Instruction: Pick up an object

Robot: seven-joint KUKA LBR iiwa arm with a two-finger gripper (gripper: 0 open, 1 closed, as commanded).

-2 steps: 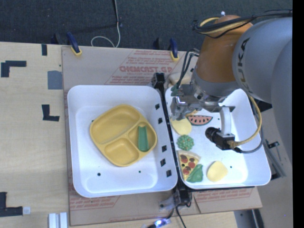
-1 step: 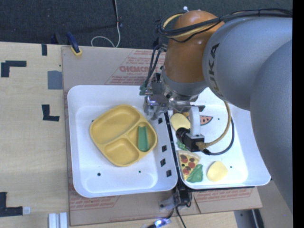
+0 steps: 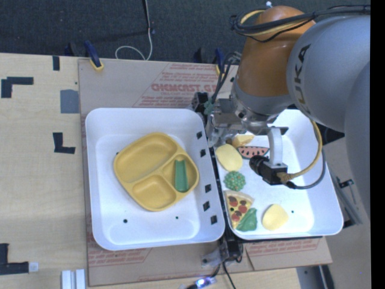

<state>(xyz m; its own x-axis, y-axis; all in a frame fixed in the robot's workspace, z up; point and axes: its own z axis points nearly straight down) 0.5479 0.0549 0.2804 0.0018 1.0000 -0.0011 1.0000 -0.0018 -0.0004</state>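
Here the left bin (image 3: 102,221) holds a yellow tray (image 3: 141,161) with a green piece (image 3: 180,174) in one compartment, and the right bin (image 3: 319,212) holds the toy foods: potato (image 3: 228,157), broccoli (image 3: 234,180), pizza (image 3: 239,202), lemon (image 3: 275,217). A good pick would drop straight onto the potato, just under the gripper (image 3: 231,136). The wrist hides the fingers, so I cannot tell their state.

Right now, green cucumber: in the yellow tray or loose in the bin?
In the tray. The cucumber lies in the right-hand compartment of the yellow tray, left bin.
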